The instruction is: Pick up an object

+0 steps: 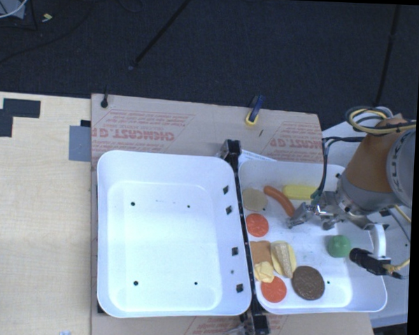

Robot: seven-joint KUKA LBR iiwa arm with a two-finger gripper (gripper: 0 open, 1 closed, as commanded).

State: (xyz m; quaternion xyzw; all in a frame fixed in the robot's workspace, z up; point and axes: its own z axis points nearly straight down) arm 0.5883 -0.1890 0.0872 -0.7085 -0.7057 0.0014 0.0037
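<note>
End effector (299, 218) low over right bin (370, 305), beside red sausage (278, 199).

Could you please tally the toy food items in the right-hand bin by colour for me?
Orange-red, 3: long sausage, round slice, round slice
Yellow, 3: block, corn-like piece, small chunk
Tan, 2: pale round disc, bread-like slice
Brown, 1: round cookie
Green, 1: small lump
Total: 10

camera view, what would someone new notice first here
The cluster of toy food in the right bin draws the eye: a red sausage, a yellow block, orange discs, a brown round cookie and a green piece. The grey arm with its orange band leans in from the right, its pincer low over the bin near the sausage. The left bin beside it is a wide white tray.
</note>
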